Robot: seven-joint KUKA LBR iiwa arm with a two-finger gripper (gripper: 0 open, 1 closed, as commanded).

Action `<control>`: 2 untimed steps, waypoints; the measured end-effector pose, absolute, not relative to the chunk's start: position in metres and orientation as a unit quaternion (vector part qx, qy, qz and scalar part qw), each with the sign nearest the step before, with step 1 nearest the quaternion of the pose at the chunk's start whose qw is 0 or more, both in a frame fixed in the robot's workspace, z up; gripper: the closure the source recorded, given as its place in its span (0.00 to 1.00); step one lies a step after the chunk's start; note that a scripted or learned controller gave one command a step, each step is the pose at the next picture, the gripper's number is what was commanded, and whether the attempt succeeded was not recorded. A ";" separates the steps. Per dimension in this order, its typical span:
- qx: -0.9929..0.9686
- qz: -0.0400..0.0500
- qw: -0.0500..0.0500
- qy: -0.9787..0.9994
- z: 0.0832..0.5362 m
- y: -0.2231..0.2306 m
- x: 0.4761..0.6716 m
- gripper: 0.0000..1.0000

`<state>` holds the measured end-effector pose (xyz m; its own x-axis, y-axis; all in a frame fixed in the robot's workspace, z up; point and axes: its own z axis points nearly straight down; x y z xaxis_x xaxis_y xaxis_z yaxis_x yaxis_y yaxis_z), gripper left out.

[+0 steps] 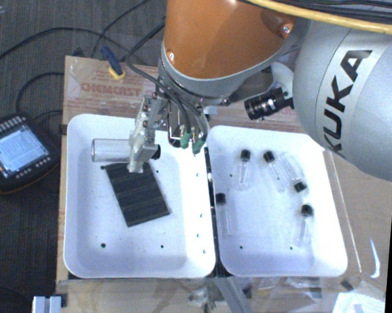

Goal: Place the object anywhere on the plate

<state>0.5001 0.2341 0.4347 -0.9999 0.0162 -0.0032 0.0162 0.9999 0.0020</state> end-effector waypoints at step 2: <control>-0.129 0.000 0.001 0.992 0.350 0.233 0.547 1.00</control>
